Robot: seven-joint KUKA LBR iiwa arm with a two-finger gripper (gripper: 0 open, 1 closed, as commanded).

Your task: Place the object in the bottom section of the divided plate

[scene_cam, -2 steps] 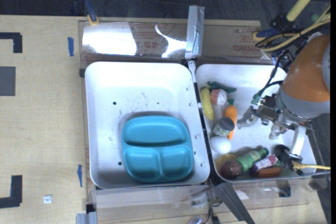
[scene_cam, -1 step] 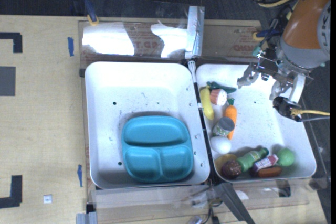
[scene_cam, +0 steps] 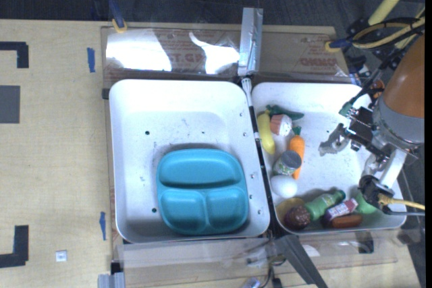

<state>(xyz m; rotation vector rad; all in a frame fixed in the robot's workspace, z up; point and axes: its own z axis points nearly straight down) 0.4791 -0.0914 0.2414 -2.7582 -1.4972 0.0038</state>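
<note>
Still the picking step: gripper (scene_cam: 335, 142) hovers at right of frame over the right bin (scene_cam: 317, 94), fingers apart, gripping nothing. Divided plate (scene_cam: 201, 199) waits lower centre. Next: descend leftward onto the carrot (scene_cam: 296, 146), close, carry across.

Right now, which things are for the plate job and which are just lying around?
For the job: blue divided plate in the left bin; the tool.

Lying about, any could be picked: banana, carrot, egg, green bottle.

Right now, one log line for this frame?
pincer: over right white bin | blue divided plastic plate: left bin, no object in it | phase: pre-grasp
</note>
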